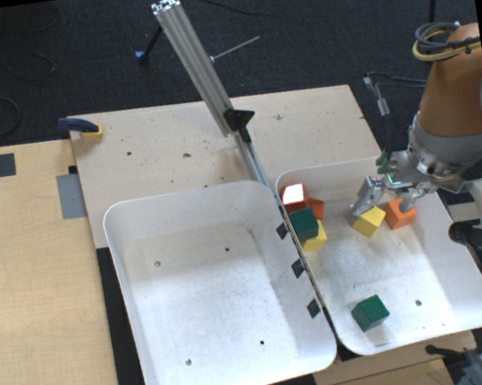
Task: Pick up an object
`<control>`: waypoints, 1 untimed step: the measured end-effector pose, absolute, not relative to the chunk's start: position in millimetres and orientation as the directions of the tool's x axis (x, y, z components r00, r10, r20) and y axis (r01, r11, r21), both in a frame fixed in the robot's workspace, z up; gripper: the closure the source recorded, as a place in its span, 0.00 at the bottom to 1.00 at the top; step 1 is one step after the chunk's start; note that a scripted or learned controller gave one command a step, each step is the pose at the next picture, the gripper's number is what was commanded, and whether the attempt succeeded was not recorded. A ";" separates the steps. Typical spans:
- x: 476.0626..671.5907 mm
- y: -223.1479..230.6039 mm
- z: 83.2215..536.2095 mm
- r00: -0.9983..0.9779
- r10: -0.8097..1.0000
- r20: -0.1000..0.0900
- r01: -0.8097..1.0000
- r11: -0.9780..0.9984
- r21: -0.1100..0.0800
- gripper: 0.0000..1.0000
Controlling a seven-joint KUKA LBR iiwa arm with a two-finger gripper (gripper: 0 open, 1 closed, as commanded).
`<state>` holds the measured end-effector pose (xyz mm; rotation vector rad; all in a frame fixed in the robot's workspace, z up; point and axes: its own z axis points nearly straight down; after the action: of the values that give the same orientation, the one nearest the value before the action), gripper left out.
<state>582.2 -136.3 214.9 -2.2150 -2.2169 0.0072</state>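
Observation:
My gripper (388, 199) hangs over the upper middle of the right bin (471, 287), at the end of the grey arm with its orange band (455, 65). Its fingers stand open. A yellow block (368, 222) lies just below the left fingertip and an orange block (400, 213) just below the right one. Nothing sits between the fingers. A green block (369, 311) rests alone near the bin's front.
Against the right bin's left wall, a white-topped orange block (294, 195), a green block (303, 223) and a yellow block (315, 239) sit clustered. The left bin (155, 334) adjoins it. A slanted aluminium bar (199, 59) rises behind the bins.

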 end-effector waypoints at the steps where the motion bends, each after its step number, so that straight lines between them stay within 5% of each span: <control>1: 583.0 -137.1 217.7 0.001 1.000 0.001 1.000 -0.001 -0.003 0.00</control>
<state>583.0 -137.1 217.7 -2.2201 -2.2183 0.0024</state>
